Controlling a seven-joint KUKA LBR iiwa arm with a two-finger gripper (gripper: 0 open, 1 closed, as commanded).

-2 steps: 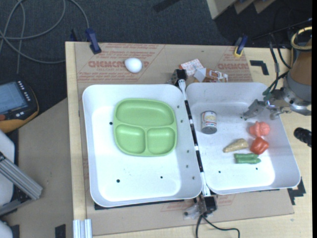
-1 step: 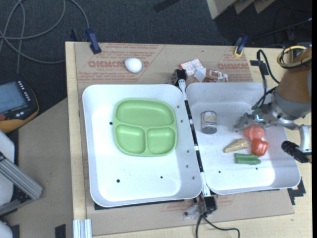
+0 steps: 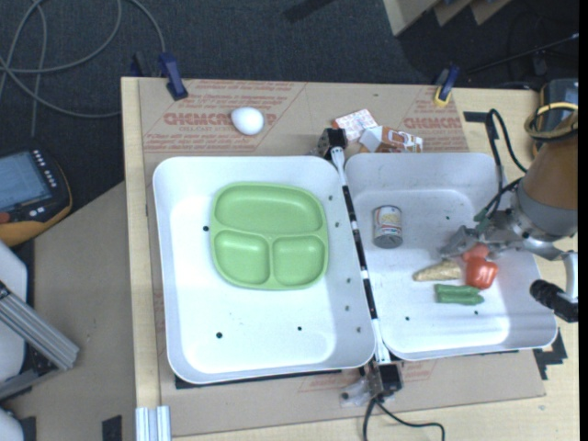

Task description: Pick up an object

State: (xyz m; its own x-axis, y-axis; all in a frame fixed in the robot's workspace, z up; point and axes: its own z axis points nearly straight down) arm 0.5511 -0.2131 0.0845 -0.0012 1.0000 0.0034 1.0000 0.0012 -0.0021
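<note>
Two white bins sit side by side on a brown bench, and the left bin has a green tray in it, while the right bin has a small can, a tan piece, a green piece and a red toy. Coming in from the right, the gripper is low in the right bin, just above and touching or almost touching the red toy. Nothing looks lifted yet, so the picking up is not done, and it is too blurry to tell how wide the jaws are or if they grip anything.
</note>
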